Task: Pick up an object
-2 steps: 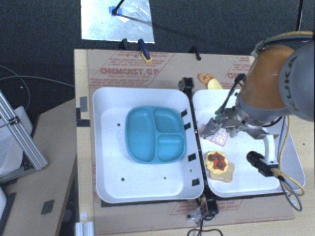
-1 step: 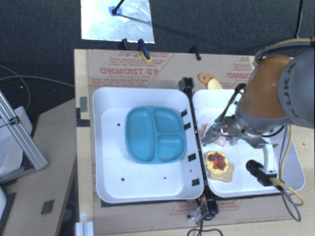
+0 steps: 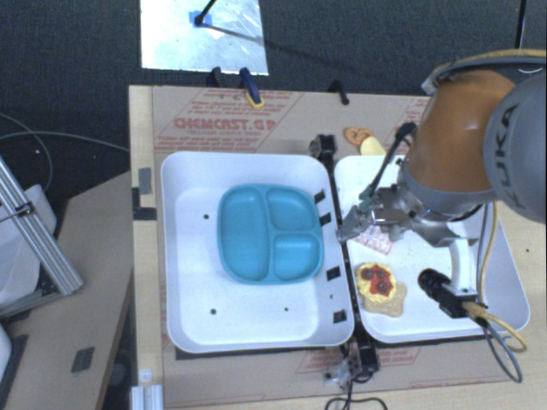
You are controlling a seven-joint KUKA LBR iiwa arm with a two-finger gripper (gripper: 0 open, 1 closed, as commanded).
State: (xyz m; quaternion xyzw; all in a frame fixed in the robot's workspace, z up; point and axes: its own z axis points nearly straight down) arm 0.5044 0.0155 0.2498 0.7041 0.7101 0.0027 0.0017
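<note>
My gripper [image 3: 359,225] hangs low over the left side of the right bin [image 3: 504,280], close to the wall between the two bins. Right under it lies a small pink and white packet [image 3: 376,242], partly covered by the gripper. A toy pastry with red and dark topping [image 3: 380,287] lies a little in front of it, apart from the gripper. At the bin's far edge sit a yellow piece [image 3: 373,147] and a brown pretzel-like toy [image 3: 356,135]. The arm's grey and orange wrist [image 3: 461,139] hides much of the right bin.
The left bin [image 3: 192,229] holds a blue divided plate [image 3: 269,233] in its middle. Black clips line the wall between the bins [image 3: 329,220]. A shiny sheet [image 3: 203,22] lies on the dark floor behind the bench.
</note>
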